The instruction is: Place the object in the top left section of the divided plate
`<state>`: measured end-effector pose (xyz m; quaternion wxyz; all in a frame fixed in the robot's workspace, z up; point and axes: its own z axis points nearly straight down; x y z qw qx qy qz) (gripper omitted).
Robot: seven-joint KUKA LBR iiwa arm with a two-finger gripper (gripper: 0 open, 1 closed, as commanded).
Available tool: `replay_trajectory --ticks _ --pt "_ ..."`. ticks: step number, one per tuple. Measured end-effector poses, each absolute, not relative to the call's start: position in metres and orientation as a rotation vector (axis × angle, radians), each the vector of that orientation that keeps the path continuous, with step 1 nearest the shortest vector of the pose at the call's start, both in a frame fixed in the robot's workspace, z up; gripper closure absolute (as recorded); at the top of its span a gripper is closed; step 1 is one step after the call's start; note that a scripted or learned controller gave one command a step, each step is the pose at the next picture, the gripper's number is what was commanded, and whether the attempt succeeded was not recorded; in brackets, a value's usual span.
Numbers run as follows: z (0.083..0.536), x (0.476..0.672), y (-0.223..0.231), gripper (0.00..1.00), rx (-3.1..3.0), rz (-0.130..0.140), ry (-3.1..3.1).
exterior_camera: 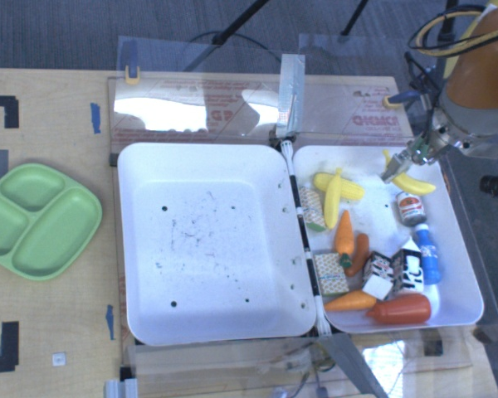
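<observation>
Nearest the camera, at the front edge of the right bin (469,293), lies a red bottle-like item (398,308) on its side, with an orange carrot (349,302) touching its left end.

The gripper (397,167) hangs low over the back right corner of that bin, tilted down and to the left. Whether it is open or closed cannot be told at this size, nor whether it grips anything. Just beside its tip, to the front right, lies a small yellow banana (417,184); touching or apart is unclear. In front of the banana sits a small can (410,209) with a red label, and in front of that a blue and white bottle (427,255) lies along the bin's right wall.

To the gripper's left is a larger yellow piece (339,187). Two more carrots (344,232) lie side by side near the bin's middle. Black and white packets (396,269) crowd between them and the blue bottle.

The loose objects all lie in this right bin. The left bin (207,160) adjoins it along the centre divider.

The green divided plate (62,226) rests on the wooden bench (50,106), well apart from the gripper, beyond the left bin. Its top left section (33,186) is the small compartment at the back.
</observation>
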<state>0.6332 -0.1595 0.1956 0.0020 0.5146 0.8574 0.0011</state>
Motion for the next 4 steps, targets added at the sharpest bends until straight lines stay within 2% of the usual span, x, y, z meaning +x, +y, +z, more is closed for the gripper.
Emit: replay_trajectory --ticks 1,2,3,4 --pt "0.099 0.566 -0.162 1.0 1.598 0.005 2.694" --pt "0.22 0.48 -0.144 1.0 1.814 0.001 2.563" --pt "0.178 0.479 -0.192 1.0 1.92 0.0 2.488" --pt "0.125 0.483 -0.154 1.0 1.906 0.006 2.476"
